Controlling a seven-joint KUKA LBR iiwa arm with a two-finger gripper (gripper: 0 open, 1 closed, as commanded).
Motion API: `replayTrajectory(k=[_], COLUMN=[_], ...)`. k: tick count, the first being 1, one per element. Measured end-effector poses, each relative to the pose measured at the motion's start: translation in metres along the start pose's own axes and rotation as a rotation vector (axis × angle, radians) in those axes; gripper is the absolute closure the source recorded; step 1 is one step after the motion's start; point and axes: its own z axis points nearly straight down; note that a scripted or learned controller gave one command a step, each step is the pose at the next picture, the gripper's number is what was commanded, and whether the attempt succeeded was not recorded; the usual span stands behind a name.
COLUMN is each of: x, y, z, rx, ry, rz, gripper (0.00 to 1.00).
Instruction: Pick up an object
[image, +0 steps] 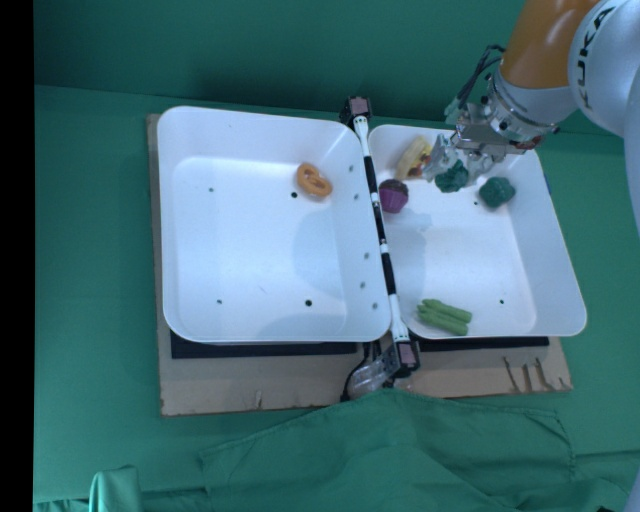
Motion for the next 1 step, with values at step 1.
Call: replayTrajectory(k=[1], x=[-0.0028], y=[0.0040], z=[-0.0671], rx=[-0.014], ry=[-0.003], rz=[-0.008], gripper=[1.00])
